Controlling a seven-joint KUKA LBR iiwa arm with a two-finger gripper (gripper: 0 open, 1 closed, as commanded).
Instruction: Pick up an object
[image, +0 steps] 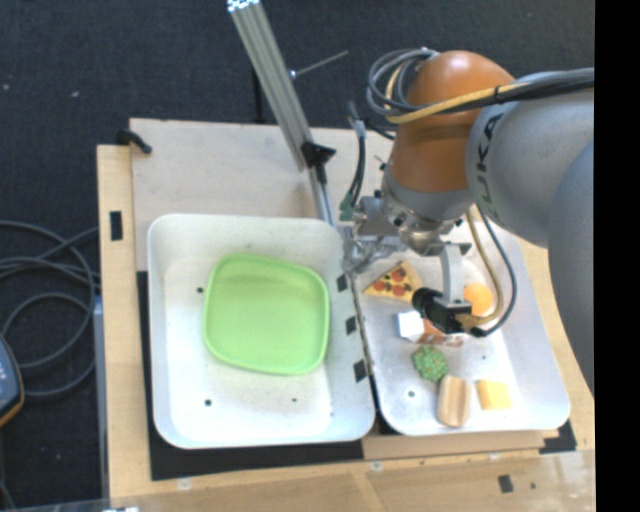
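A light green plate (267, 313) lies in the left bin (175, 400). The right bin (535, 400) holds a pizza slice toy (393, 284), a small white block (409, 325), an orange ball (478, 298), a green broccoli piece (431, 363), a tan bread roll (453, 401) and a yellow cheese block (491, 394). My gripper (372, 243) hangs under the orange wrist at the right bin's upper left, just above the pizza slice toy. The wrist body hides how the gripper stands.
A grey metal bar (280, 100) slants from the top of the view down to the divide between the bins. Black cables (440, 305) loop from the wrist over the right bin's middle. Wooden bench edge surrounds both bins.
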